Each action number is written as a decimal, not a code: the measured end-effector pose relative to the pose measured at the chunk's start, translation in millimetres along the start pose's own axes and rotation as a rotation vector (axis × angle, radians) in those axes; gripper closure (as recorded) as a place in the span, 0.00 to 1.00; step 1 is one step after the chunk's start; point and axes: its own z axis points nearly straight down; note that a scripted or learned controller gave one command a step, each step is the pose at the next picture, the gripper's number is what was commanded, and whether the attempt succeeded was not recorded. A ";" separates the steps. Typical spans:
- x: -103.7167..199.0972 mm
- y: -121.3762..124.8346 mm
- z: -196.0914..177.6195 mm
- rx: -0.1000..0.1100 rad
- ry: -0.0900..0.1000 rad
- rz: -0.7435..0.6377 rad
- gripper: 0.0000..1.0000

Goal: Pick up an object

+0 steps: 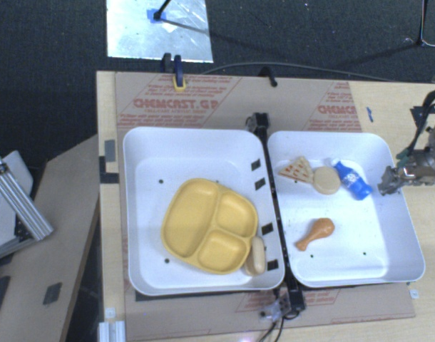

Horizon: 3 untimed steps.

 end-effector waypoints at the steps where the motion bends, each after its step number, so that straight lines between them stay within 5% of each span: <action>1: 51.8 7.4 14.8 0.005 0.003 -0.004 1.00; 3: 149.7 12.4 10.7 0.005 0.004 -0.005 1.00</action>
